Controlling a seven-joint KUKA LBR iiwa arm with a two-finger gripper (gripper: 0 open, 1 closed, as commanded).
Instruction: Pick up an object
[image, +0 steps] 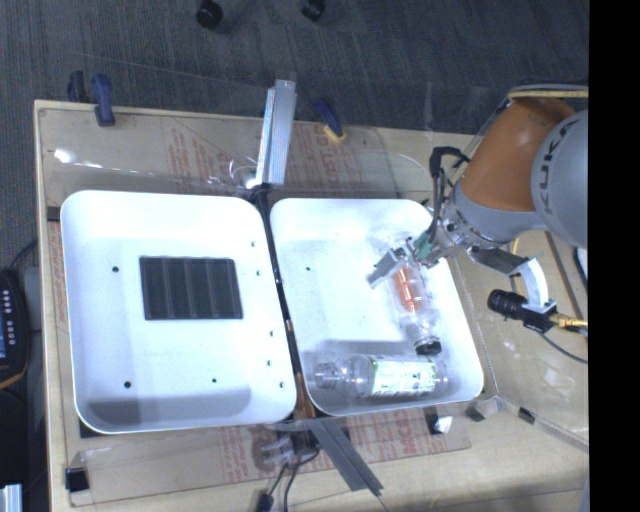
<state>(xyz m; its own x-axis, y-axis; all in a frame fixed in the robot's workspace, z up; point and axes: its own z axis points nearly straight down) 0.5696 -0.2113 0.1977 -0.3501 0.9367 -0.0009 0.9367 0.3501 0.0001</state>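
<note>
The grey robot arm with the orange band (510, 165) reaches in from the right. Its two-finger gripper (398, 262) is down inside the right white bin (330, 310). The jaws look spread apart, one grey finger poking left and the other by the bin's right side. They sit right over the top end of a small clear plastic bottle with an orange middle and a black cap (412, 300). I cannot see the bottle squeezed between them, so I would not say it is held.

That small bottle lies in the right half of the bin, with its black cap pointing toward the front. Just in front of it, along the front wall, lies a bigger clear plastic bottle with a green and white label (385, 377). The two bottles are very near each other, maybe touching at the cap.

What could go wrong? The small bottle is round, clear and slippery. If the jaws close on the tip, it may squirt out or roll away. It lies at a slant, so the fingers may pinch it crooked and drop it on the way up. A push could also knock it into the big bottle.

The left white bin (100, 300) has a dark ribbed rectangle (190, 288) in it, well apart from all this.
</note>
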